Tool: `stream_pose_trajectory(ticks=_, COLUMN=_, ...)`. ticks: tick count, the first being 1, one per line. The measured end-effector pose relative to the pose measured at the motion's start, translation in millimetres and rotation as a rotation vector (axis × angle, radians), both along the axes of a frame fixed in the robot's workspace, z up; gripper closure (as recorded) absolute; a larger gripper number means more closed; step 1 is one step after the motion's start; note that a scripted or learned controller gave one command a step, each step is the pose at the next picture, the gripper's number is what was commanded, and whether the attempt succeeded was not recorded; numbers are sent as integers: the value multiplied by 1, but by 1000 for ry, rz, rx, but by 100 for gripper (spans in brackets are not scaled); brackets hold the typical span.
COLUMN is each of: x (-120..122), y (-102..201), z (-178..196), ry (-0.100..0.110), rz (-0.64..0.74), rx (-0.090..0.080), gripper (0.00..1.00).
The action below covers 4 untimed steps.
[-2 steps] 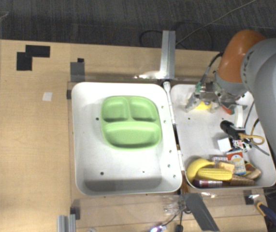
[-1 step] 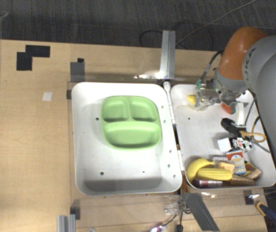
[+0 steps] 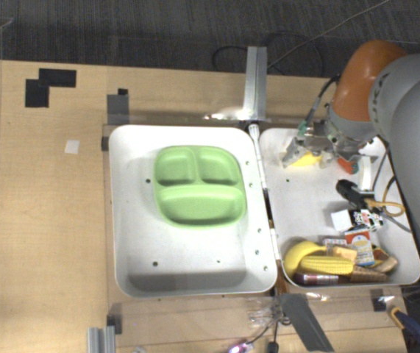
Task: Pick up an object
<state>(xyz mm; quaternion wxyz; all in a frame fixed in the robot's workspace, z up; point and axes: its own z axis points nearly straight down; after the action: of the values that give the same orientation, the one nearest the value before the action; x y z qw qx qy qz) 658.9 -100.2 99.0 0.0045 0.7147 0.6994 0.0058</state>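
My gripper (image 3: 301,151) is low in the far left corner of the right bin (image 3: 305,212). It is directly over a small yellow object (image 3: 309,161), which peeks out under it. Whether the yellow object is held is hidden by the wrist. A banana (image 3: 301,256) lies at the near edge of the same bin, with a purple marker (image 3: 316,277) in front of it and small food boxes (image 3: 358,245) to its right. A small red item (image 3: 348,166) sits just right of the gripper.
The left bin (image 3: 132,219) holds a green divided plate (image 3: 198,184) near its far side. The grey arm (image 3: 415,123) covers the right bin's far right corner. A metal post (image 3: 256,87) stands behind the wall between the bins.
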Motion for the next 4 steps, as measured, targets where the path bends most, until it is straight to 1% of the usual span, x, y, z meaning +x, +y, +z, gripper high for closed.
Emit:
stream_pose_trajectory(ticks=1, x=9, y=-33, z=-8, ry=30, rz=152, rx=7, gripper=0)
stream_pose_trajectory(ticks=2, x=12, y=38, z=87, ry=7, rz=216, rx=-4, gripper=0)
stream_pose_trajectory(ticks=3, x=12, y=-7, z=32, ry=10, rz=243, rx=-4, gripper=0)
stream_pose_trajectory(ticks=4, x=12, y=-1, z=-10, ry=10, rz=292, rx=-7, gripper=0)
